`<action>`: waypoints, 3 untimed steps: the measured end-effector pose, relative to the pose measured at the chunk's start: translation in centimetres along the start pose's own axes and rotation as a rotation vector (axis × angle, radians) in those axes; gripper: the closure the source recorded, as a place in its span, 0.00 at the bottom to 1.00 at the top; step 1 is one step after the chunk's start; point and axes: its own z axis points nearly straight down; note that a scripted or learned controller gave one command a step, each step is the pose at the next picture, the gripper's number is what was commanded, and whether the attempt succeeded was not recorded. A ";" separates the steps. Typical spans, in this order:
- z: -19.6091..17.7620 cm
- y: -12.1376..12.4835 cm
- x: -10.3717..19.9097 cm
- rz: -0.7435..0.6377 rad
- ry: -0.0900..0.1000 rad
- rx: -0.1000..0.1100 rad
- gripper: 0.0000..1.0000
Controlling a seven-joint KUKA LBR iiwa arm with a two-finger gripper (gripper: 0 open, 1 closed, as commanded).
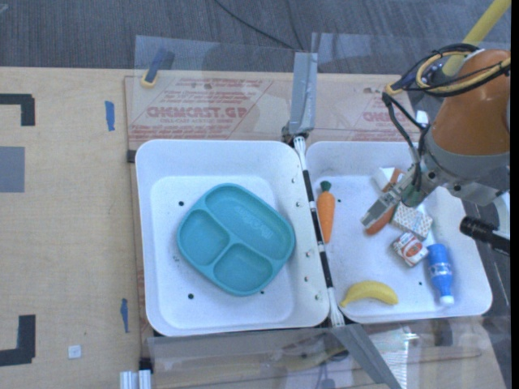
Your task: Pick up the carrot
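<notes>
The carrot [325,213], orange with a green top, lies lengthwise in the right bin [357,314], close against its left wall. My gripper [388,205] hangs over the middle of that bin, to the right of the carrot and apart from it. Directly below the gripper lies a small red-orange item [378,226], partly hidden by it. The grey arm with its orange band [474,112] reaches in from the upper right.
A teal divided plate [236,237] sits in the left bin [162,298]. The right bin also holds a banana [370,293] near the front, a blue bottle [439,272] at the right, and small packets [412,248] beside the gripper.
</notes>
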 end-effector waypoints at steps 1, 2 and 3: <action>-0.2 0.8 -7.1 0.390 -0.004 -0.003 0.00; 7.9 0.2 1.0 0.161 -0.006 -0.007 0.00; 2.7 -1.4 -1.3 0.190 -0.003 -0.002 0.00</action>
